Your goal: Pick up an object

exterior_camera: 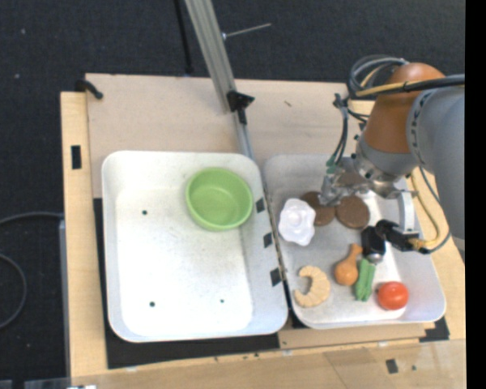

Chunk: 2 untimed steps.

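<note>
There were two bins [121, 241] [425, 298], one green bowl [219, 198], two brown discs [353, 213] [316, 207], one white lump [296, 221], one croissant [312, 286], one tomato [392, 296].

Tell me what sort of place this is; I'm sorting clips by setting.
Probably a robotics lab's grasping test bench: a robot arm reaching over two white bins, toy food such as a red tomato, and a green bowl.

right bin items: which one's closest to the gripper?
The brown disc, just under the gripper at the bin's far side. The white lump, tan crescent and red ball all lie farther off.
</note>
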Each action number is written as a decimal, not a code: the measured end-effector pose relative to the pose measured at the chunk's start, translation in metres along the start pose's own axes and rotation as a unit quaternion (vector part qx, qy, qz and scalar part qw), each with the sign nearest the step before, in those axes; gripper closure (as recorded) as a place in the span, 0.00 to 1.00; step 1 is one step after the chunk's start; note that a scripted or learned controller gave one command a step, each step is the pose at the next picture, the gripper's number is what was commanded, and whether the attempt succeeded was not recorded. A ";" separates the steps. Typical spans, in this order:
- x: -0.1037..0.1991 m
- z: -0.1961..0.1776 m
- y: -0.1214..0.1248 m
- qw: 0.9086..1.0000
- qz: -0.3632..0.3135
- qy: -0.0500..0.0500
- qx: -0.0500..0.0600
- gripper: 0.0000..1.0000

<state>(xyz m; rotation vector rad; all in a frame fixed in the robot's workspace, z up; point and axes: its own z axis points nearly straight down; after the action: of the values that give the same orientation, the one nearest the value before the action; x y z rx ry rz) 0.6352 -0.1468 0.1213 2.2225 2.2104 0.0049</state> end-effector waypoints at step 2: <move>-0.006 -0.085 0.001 1.000 -0.001 0.001 0.003 1.00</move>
<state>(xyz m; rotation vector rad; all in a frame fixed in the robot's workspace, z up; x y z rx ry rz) 0.6353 -0.1524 0.2063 2.2240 2.2166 0.0009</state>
